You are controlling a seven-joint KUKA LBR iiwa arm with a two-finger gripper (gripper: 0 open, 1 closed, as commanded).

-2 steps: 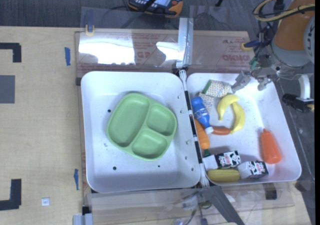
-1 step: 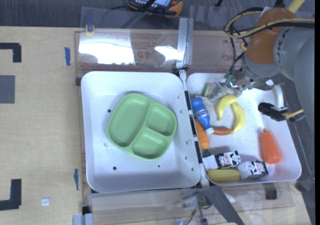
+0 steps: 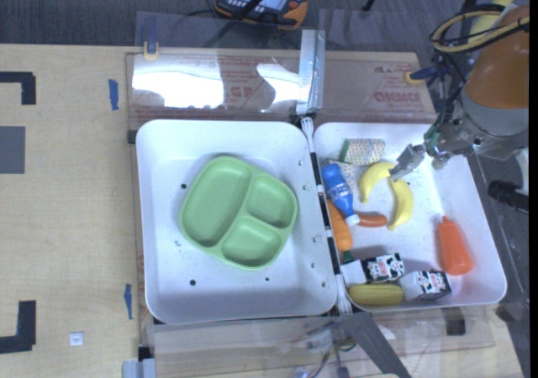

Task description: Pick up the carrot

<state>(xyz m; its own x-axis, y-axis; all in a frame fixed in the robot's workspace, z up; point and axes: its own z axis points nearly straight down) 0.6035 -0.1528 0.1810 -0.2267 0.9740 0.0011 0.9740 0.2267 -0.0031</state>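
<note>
Orange carrot (image 3: 455,246) lies at the right side of the right bin (image 3: 492,284), clear of the clutter. My gripper (image 3: 409,160) hovers in the upper middle of that bin, just beside the two bananas (image 3: 388,190), and I cannot tell how it is set. I judge the risk to be a grab on the wrong thing: the bananas sit right below it, while the carrot lies well apart, lower right. A shallow descent could also roll the carrot against the bin wall.
</note>
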